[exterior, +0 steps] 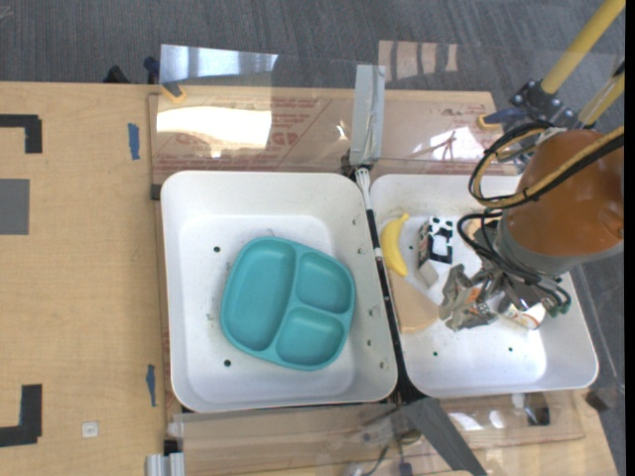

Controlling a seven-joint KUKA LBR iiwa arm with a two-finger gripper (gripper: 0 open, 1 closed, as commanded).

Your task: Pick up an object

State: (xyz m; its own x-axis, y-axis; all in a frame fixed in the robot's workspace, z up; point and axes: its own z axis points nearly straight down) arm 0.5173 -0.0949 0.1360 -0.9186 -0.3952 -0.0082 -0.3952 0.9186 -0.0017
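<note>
My gripper [462, 303] is low over the middle of the right bin [496, 365], reaching down from the orange-banded wrist [566, 201]. A yellow banana [396, 245] lies along that bin's left side, to the left of the gripper and apart from it. Beside the banana sits a small black-and-white patterned item [438, 240]. A pale beige flat piece [418, 311] lies just left of the gripper and looks close to its tip. A small white and orange item [533, 314] peeks out under the wrist on the right.
The left bin [189, 266] holds a teal divided plate [288, 302]. A clear panel [248, 127] and a grey post [367, 117] stand behind the bins. Black cables [496, 167] loop off the wrist. Wooden bench surface [69, 266] spreads to the left.
</note>
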